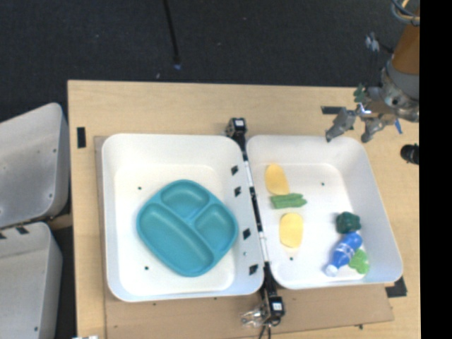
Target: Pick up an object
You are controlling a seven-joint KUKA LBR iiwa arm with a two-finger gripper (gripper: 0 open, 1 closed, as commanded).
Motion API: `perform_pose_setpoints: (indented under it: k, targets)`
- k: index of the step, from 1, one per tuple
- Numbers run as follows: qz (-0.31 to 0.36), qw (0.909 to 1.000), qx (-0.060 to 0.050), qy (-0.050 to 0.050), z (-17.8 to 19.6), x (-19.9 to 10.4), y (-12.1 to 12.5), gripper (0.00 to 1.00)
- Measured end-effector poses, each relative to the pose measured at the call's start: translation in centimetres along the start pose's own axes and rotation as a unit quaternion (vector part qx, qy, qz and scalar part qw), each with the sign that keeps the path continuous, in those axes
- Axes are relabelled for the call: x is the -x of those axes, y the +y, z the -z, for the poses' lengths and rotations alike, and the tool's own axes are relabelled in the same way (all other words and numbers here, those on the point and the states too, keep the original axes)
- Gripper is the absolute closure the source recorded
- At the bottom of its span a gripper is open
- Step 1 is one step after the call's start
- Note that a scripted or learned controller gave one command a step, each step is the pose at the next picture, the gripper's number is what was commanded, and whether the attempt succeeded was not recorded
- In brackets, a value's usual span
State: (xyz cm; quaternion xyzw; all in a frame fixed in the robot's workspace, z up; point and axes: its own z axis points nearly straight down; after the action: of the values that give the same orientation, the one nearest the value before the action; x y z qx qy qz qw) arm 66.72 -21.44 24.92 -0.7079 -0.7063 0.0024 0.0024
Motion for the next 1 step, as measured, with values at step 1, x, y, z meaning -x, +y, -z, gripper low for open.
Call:
perform_pose_setpoints:
  k: [1]
  targets:
    - [0.001,1.0,0.005,-0.001,0.79,-0.12,0.11,0.0]
